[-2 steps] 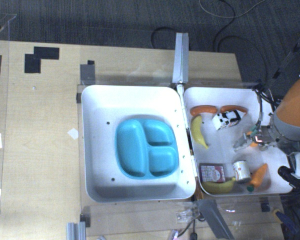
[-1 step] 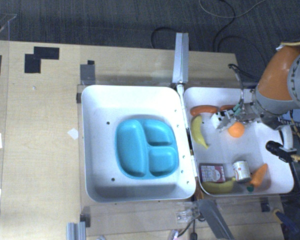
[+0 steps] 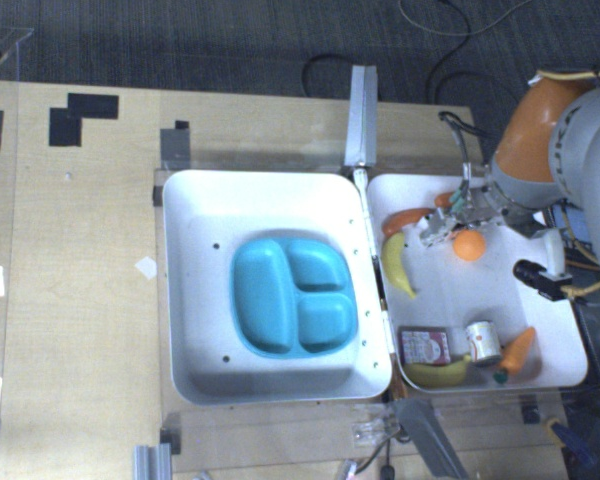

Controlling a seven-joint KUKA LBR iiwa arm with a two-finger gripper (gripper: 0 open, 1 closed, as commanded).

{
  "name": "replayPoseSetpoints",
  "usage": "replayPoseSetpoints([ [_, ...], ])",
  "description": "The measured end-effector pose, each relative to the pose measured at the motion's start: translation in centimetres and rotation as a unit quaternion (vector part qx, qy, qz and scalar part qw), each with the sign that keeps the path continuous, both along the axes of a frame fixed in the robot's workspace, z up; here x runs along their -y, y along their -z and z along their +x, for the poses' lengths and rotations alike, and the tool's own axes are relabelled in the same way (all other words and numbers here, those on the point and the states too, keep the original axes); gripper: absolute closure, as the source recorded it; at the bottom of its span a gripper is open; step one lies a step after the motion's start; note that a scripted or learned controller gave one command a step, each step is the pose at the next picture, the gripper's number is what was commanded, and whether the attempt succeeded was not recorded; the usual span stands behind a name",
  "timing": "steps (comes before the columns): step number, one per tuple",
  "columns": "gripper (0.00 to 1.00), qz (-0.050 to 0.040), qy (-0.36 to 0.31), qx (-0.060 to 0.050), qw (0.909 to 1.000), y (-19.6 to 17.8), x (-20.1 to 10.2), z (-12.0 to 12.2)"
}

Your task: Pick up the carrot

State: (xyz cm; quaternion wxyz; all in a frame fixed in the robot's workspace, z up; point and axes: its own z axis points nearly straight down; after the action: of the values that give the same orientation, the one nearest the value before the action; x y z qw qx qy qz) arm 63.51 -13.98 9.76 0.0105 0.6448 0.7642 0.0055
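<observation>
Camera view has our two-finger gripper low in the right white bin's far end, can't tell its state. The small orange carrot lies at the near right, well apart; we'd probably grab the round orange fruit instead.

- The arm is a fat rounded tube in smooth light grey, its shell faintly glossy.
- An orange band wraps it above the wrist — broad and bulging, at 9 o'clock from the grey shell.
- The gripper is small, dark and metallic, a cluster of fine parts with pale glints.
- A thin dark cable loops up at 12 o'clock from the gripper.
- A black, blunt fitting juts out at 6 o'clock from the wrist — a white block sits just above it.
</observation>
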Motion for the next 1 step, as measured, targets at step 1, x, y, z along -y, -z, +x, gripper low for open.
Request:
replayPoseSetpoints([
  [1,1.00,-0.0007,-0.003,0.002,1.0000,-1.18,-0.14,0.15],
])
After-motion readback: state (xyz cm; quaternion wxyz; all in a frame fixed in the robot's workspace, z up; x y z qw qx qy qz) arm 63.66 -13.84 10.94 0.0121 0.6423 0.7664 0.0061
